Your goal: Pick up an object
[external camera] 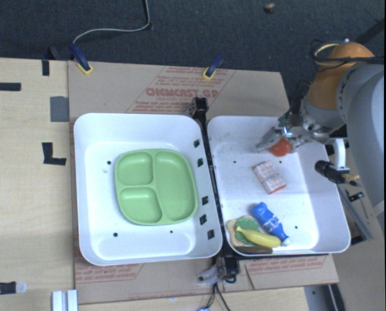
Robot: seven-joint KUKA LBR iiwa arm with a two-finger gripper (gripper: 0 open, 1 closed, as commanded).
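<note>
2 white bins sit side by side on the bench: the left bin (89, 173) carries a green divided plate (157, 186), and the right bin (322, 229) holds the smaller pieces. At its far side the jaws (280, 141) look clenched around a small red object (280, 148), probably light and rigid; a grip across its middle seems safest.

Wooden bench (24, 193) under cardboard sheet (173, 89) bearing two white bins (89, 135).
</note>
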